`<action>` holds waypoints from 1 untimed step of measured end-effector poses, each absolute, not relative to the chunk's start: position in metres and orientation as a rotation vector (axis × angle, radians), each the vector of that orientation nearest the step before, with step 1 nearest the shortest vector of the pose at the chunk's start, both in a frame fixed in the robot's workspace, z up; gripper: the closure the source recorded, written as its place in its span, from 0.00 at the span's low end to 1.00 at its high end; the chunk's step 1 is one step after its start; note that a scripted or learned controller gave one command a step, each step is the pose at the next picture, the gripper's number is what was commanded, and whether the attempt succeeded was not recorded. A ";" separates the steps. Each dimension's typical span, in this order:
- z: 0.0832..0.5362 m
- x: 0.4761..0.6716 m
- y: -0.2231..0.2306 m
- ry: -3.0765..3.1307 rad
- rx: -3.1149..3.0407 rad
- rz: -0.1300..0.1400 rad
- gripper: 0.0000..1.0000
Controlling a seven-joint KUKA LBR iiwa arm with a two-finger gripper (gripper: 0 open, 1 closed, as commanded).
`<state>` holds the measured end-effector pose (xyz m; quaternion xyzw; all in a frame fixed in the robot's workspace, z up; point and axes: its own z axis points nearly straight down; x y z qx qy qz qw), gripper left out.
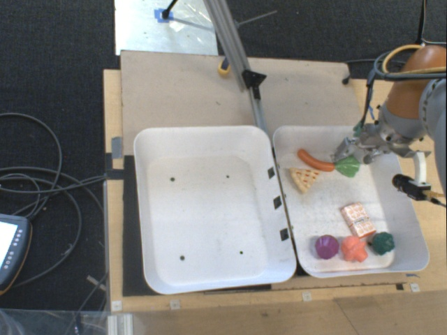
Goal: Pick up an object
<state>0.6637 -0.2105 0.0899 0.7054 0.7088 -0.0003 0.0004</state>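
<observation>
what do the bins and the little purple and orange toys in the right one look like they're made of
Both bins, left and right, look like thin moulded white plastic with a matte finish: rounded corners, shallow raised rims. The purple toy and the orange toy look like smooth plastic or rubber, going by their saturated, even colour; which of the two is unclear.

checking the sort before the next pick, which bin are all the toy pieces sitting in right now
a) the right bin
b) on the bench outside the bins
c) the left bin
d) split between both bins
a: the orange carrot, waffle wedge, pink block, purple piece, orange piece and dark green piece all lie in the right bin.
</observation>
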 end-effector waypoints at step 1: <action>0.104 0.666 -0.211 2.226 2.207 0.003 1.00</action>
